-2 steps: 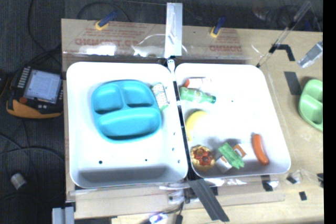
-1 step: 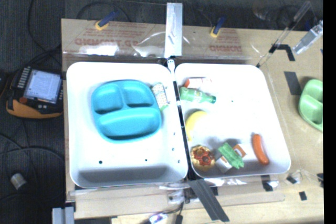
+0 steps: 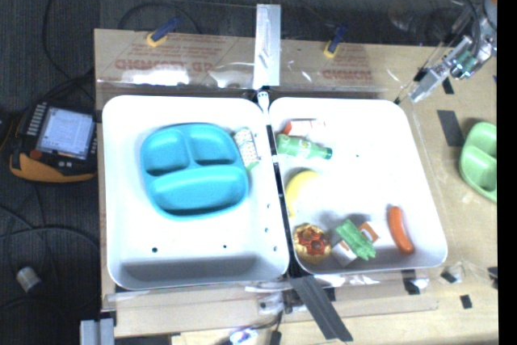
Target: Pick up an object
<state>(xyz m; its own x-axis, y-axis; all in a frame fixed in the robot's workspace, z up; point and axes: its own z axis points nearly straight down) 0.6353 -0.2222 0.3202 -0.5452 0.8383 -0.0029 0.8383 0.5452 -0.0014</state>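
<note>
Both white bins (image 3: 121, 254) lie well apart from the end effector (image 3: 422, 86), whose opening I cannot tell, beyond the right bin's far corner

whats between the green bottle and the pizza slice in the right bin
In the camera view, the yellow banana lies between the green bottle and the pizza slice, near the right bin's left wall.

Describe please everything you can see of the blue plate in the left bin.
The blue divided plate is light blue and looks like smooth plastic, with rounded corners and three compartments: two smaller ones toward the far side and one wide one nearer the camera. It lies flat, right way up, on the floor of the left bin, in its far half. A small packet rests against its right edge.
</note>
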